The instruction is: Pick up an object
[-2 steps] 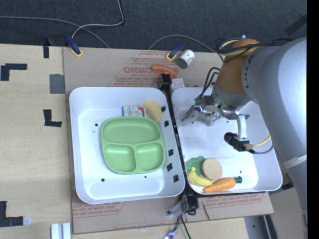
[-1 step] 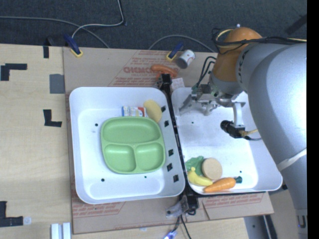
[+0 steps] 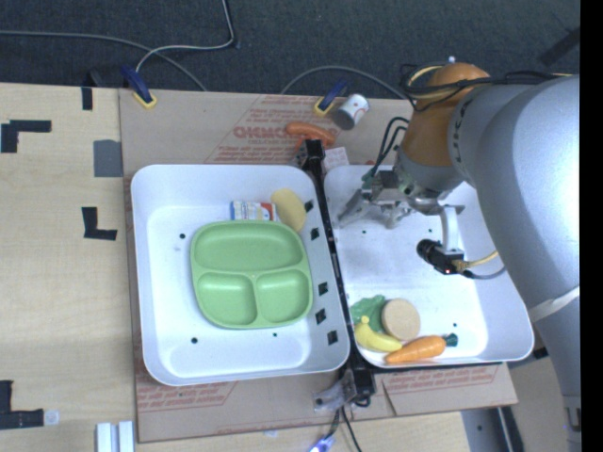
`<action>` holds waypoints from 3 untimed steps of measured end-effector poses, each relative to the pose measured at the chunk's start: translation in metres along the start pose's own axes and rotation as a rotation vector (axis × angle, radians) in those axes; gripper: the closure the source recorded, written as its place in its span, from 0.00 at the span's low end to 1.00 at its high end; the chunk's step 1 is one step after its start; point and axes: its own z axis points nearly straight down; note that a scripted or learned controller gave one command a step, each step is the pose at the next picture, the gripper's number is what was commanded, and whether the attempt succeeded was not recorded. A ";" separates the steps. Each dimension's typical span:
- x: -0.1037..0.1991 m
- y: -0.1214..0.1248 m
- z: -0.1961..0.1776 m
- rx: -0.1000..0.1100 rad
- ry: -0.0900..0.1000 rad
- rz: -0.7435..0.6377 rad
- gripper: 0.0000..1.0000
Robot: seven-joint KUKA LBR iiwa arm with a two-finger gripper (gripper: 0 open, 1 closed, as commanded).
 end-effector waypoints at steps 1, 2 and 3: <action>-0.010 0.013 0.000 -0.001 0.002 -0.001 0.00; -0.002 0.019 0.000 0.000 0.002 0.000 0.00; -0.007 0.006 0.000 0.000 0.000 -0.001 0.00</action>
